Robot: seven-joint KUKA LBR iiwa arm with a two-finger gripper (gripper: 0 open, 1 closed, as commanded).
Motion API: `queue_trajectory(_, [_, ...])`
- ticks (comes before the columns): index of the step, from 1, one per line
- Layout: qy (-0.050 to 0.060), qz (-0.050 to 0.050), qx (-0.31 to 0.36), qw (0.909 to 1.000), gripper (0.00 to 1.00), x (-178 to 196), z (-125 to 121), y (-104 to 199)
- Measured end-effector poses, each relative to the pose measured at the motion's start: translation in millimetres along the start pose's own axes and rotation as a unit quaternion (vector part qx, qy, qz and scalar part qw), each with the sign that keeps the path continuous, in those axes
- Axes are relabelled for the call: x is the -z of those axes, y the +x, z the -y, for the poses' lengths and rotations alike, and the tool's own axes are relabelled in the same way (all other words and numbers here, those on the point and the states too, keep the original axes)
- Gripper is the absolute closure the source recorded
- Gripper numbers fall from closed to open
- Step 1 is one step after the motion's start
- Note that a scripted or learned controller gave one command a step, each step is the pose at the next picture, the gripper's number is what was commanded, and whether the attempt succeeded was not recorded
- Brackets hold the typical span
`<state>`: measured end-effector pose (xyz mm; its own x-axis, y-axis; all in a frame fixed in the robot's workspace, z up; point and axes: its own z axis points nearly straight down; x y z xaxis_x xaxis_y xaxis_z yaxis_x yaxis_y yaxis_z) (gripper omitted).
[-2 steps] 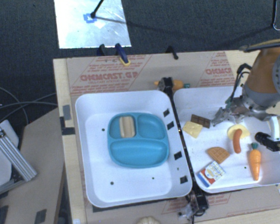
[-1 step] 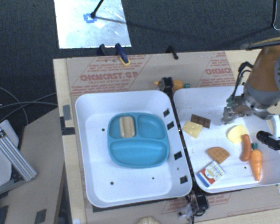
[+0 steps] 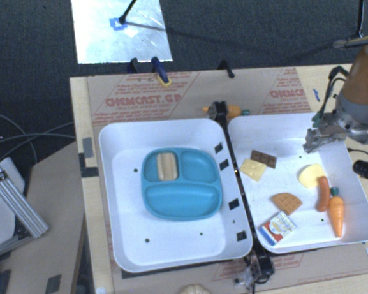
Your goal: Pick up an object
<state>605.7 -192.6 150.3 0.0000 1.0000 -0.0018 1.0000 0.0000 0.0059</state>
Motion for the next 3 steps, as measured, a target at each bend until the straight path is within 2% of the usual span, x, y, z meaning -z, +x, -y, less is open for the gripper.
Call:
queue_trajectory(1, [-0.001, 0.0, 0.0, 1.0, 1.0, 51, -2, -10])
queue_trajectory(2, [0.001, 0.0, 0.002, 1.0, 1.0, 75, -3, -10])
queue_trajectory(3, [0.003, -0.001, 0.004, 1.0, 1.0, 84, 18, 45])
